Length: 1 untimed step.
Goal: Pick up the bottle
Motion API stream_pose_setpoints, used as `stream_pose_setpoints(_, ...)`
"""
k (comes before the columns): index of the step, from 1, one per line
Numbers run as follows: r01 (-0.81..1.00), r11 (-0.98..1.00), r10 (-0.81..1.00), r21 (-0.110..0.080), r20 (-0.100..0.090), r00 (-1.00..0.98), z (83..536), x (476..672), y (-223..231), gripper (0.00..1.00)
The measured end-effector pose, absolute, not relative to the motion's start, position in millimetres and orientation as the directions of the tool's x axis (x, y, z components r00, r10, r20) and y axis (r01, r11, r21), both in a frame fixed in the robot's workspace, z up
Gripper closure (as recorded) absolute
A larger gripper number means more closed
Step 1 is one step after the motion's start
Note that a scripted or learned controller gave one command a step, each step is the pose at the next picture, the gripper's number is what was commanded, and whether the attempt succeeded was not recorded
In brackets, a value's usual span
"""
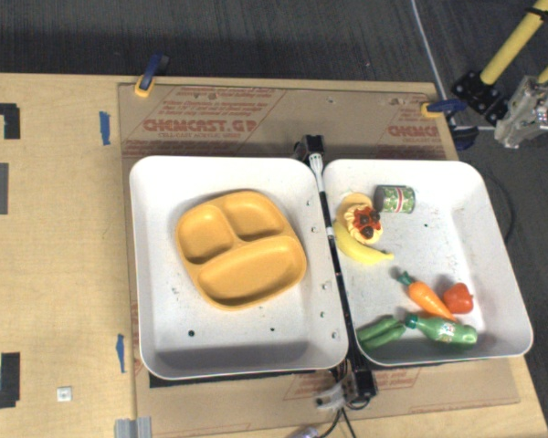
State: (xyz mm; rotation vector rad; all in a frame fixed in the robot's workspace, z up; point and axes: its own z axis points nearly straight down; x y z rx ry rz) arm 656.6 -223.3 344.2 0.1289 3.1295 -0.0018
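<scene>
- Camera view, top right corner: my claw [530, 115] is up off the counter, well away from both bins. I cannot tell what it is doing.
- My green bottle [446, 332] lies on its side in the right bin [493, 235], near the front edge.
- A carrot [424, 296] lies just behind the bottle.
- A yellow tray [241, 247] sits in the left bin [155, 245].

Spotted the gripper [528, 115] way up at the top right edge of the view, partly cut off by the frame. Showed as a pale, silvery-grey metal piece, small and blurred. Sat high and off to the side, well apart from both bins, out past the bench's far right corner. Looked tilted a little, lower end pointing down and left. Too small and blurred for finer detail.
</scene>
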Motion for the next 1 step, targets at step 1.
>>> stream_pose_setpoints(1, -0.122, 0.993, -0.122, 0.001, -0.004, -0.993, 213.7, 655.1, -192.8, 1.00)
